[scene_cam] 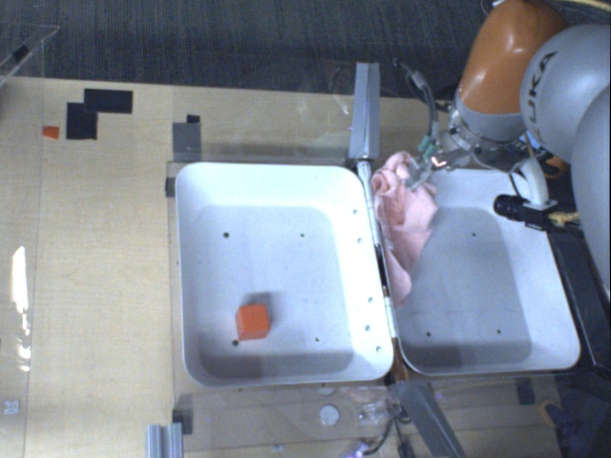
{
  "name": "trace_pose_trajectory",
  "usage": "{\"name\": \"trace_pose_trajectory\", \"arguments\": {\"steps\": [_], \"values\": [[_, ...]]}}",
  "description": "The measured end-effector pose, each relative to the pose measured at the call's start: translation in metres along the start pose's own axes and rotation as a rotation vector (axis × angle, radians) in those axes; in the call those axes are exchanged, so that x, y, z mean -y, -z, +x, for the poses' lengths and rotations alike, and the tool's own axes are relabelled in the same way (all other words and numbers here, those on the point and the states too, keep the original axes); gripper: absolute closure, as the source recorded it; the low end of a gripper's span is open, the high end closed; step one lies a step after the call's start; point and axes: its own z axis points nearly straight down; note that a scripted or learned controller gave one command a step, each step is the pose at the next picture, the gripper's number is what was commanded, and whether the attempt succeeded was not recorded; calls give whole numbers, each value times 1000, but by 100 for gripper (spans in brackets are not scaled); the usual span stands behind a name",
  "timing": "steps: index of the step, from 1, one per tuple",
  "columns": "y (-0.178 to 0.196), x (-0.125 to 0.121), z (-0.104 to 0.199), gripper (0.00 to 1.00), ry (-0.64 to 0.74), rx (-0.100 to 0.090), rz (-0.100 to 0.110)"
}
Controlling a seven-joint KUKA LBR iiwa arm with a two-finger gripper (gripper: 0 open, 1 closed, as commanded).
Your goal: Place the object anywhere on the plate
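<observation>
1. The gripper (427,163) sits at the far left corner of the right bin (496,342), below the arm's orange band (498,65). It is closed on the top of a pink cloth (406,219), with a bunched fold of fabric pinched between its fingers.
2. There is one pink cloth. It hangs and drapes from the gripper toward the near side, its long axis running roughly along the divide between the two bins, wide and crumpled at the top and narrowing to a point at the lower end. It lies against the right bin's left wall and partly over the rim there.
3. Two shallow white bins stand side by side on the desk (86,284), their inner rims touching.
4. The left bin (267,184) holds one small orange block (253,322), lying flat on the floor near the bin's near left corner, well apart from the cloth.
5. The right bin holds the cloth at its left side.
6. On the desk's far left there are black patches (95,110) and one small orange mark (51,133).
</observation>
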Motion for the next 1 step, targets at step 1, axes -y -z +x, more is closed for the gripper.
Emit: {"name": "trace_pose_trajectory", "arguments": {"steps": [1], "values": [[40, -3, 0, 100, 7, 0, -2]]}}
